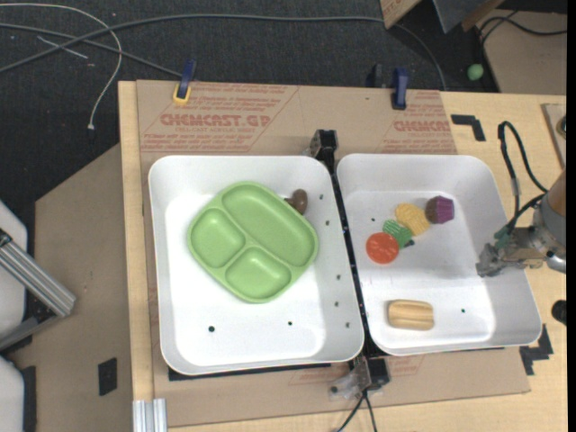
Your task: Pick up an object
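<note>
Dark carpet with loose cables is lying around a cardboard-covered counter [225, 120] that is bearing two shallow white bins side by side. Filling much of the left bin [180, 322], a green divided plate [254, 240] is sitting at a slant, and a small brown object [298, 201] is resting just beside its far right edge. Over in the right bin [468, 322], a red tomato-like toy [382, 247] is touching a green piece [397, 230], with a yellow toy [412, 215] and a purple toy [439, 209] clustering just beyond it; a tan bread roll [409, 313] is lying apart, nearer the near rim. Reaching in from the right, the pincer [497, 257] is hovering over the right bin's right edge, well apart from the toys; whether it is open or closed I cannot tell.
</note>
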Motion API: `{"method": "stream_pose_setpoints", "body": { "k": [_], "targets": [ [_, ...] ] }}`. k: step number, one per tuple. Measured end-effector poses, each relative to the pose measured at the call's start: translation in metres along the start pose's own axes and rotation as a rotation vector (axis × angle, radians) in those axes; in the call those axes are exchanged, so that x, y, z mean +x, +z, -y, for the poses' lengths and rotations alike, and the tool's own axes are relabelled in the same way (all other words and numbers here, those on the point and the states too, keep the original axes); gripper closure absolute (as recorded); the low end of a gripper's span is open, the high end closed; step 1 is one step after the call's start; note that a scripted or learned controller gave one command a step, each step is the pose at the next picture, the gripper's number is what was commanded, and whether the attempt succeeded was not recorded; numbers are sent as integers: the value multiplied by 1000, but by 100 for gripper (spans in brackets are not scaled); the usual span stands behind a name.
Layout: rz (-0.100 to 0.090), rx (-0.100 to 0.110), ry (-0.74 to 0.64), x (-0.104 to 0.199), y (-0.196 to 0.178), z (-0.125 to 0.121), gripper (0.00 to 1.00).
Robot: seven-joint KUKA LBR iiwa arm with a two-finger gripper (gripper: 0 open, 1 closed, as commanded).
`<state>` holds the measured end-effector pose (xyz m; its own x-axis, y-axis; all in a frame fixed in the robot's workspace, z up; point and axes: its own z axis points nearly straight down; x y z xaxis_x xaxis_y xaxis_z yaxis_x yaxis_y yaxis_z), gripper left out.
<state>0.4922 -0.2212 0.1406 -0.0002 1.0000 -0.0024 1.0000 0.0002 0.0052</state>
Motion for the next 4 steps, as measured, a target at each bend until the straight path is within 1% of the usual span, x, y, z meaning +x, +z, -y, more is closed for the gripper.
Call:
{"method": "stream_pose_setpoints", "body": {
  "k": [1,2,3,4],
  "targets": [
    [0,-1,-2,1,-46,-9,100],
    [0,-1,-2,4,-90,-12,100],
    [-6,7,-5,54,-80,-19,100],
    [-6,4,-7,112,-84,-35,100]
  ]
}}
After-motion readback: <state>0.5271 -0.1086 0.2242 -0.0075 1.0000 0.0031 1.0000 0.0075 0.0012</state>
